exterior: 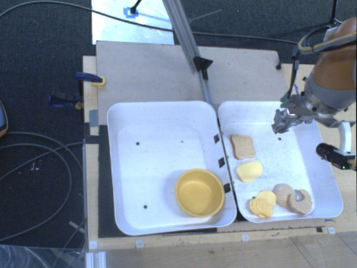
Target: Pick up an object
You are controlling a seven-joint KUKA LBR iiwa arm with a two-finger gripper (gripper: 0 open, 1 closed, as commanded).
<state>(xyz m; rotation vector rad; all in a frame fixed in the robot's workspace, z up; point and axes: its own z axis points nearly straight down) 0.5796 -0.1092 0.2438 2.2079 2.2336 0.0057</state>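
Fingers first, operator: you cannot tell from this slanted view whether they are spread or pressed together, since the gripper point(281, 121) shows only as a small cluster of dull grey metal at the end of the arm point(333, 71), whose smooth wrist carries an orange band. That metal cluster hangs over the far right part of the right bin point(321, 149), a shallow white tray with rounded corners and a glossy plastic look, and you see nothing caught in it. Nearest the gripper, below and to its left, lies a flat tan slice of toast point(243, 146), squarish with soft corners and a grainy face. Just beyond that, farther toward you, sits a smooth pale yellow lump point(249, 171), rounded like a potato. Along the near edge of the same tray, well apart from the gripper, you find a ridged yellow piece point(263, 204), a beige round cookie point(283, 194) touching it, and a tan ring-shaped pretzel point(301, 201) beside the cookie. Away to the gripper's left, across the seam where the two trays meet, the left bin point(139, 149) holds a round yellow bowl point(199, 192) with a matte, smooth wall, resting in its near right corner. Both trays sit on a plain wooden bench point(150, 71).
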